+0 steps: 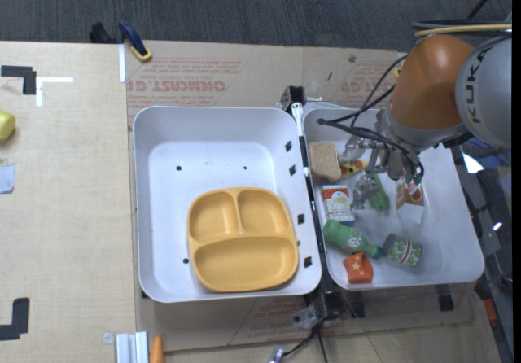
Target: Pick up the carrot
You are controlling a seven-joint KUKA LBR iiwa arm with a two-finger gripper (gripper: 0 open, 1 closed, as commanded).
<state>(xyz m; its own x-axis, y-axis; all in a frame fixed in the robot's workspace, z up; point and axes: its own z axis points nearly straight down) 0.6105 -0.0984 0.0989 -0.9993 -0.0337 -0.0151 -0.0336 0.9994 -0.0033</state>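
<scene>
My gripper hangs low over the middle of the right bin, under the orange wrist band. A small orange and yellow piece, which may be the carrot, peeks out just left of the gripper, next to a slice of bread. Most of that piece is hidden by the gripper's body and cables. A small green thing lies right below the gripper; I cannot tell whether it touches it.
The right bin also holds a white carton with a red label, a green bottle-like thing, a green and red can, a red-orange lump and a red and white packet. A yellow divided plate lies in the left bin.
</scene>
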